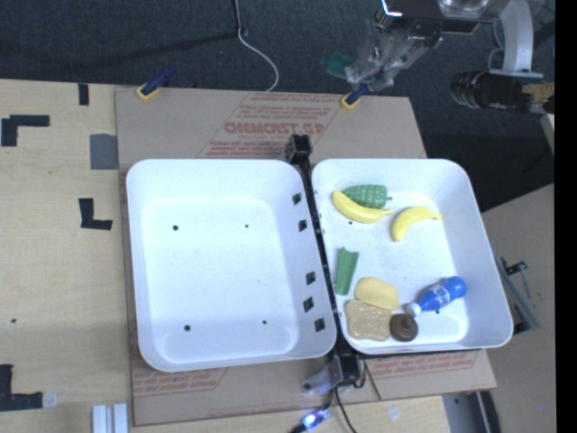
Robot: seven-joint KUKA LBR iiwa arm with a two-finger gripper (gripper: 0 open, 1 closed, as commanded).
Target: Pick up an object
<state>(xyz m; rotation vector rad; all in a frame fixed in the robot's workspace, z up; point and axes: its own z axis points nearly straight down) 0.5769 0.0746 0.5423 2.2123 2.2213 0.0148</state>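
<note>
Gripper [374, 66] is hanging high beyond the far edge of the right bin [469, 197], over the dark floor; whether it is open or closed, I cannot tell. Below it, the right bin is carrying everything: two yellow bananas [359, 208] [410, 221] near the far side, a green knobbly piece [367, 193] touching the first, a green stick [346, 271] by the divider, a yellow lump [376, 292], a tan slice [365, 321], a brown disc [404, 328] and a blue bottle [437, 295]. Left bin [144, 242] is sitting beside it on the table [54, 269].
</note>
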